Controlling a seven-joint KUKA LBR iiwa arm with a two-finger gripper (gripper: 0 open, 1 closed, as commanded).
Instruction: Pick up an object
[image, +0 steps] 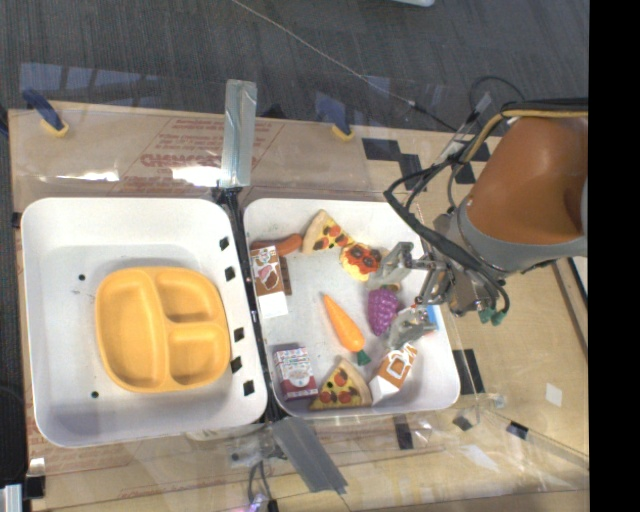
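My gripper (403, 291) hangs over the right side of the right bin (445, 385), with its two fingers spread apart and open. A purple bunch of grapes (382, 308) lies just left of the gap between the fingertips and is not gripped. An orange carrot (343, 325) lies further left. A yellow and red toy (360, 259) sits near the upper finger (398, 257). An orange and white carton (397, 368) lies below the lower finger (410, 326).
The right bin also holds two pizza slices (325, 232) (343, 385), a sausage (288, 243), a brown carton (267, 270) and a small purple carton (293, 368). A yellow divided plate (160, 325) lies in the left bin (40, 400). Cables (440, 170) trail behind the wrist.
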